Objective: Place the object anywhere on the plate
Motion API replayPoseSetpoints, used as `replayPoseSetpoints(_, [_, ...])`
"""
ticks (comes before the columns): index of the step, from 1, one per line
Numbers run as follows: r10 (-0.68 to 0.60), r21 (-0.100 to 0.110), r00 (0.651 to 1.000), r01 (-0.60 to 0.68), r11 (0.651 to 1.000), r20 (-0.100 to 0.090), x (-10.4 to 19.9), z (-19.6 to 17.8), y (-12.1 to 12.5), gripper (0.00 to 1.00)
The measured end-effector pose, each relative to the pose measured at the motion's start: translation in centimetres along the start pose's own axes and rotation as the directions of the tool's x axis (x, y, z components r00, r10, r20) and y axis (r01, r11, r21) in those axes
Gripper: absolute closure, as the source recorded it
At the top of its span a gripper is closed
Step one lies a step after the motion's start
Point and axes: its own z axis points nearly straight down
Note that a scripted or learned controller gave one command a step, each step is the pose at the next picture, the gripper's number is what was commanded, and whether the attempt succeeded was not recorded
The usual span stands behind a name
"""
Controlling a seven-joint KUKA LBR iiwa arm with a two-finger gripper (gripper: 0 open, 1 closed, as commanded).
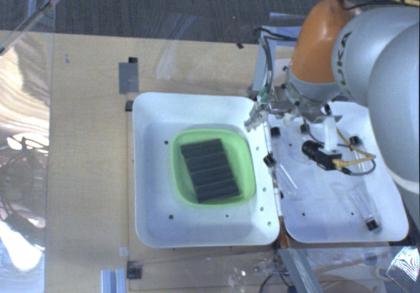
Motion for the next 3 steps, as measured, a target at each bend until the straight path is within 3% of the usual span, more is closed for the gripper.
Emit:
replayPoseSetpoints(1, [-0.053,0.0,0.999,0.053,0.999,0.0,-0.8,-2.0,-2.8,0.0])
replayPoseSetpoints(2, [0.017,0.003,1.0,-0.017,1.0,0.001,-7.8,0.0,-6.0,0.0])
replayPoseSetpoints(3, [0.013,0.001,1.0,-0.013,1.0,0.001,-11.6,2.7,-8.9,0.0])
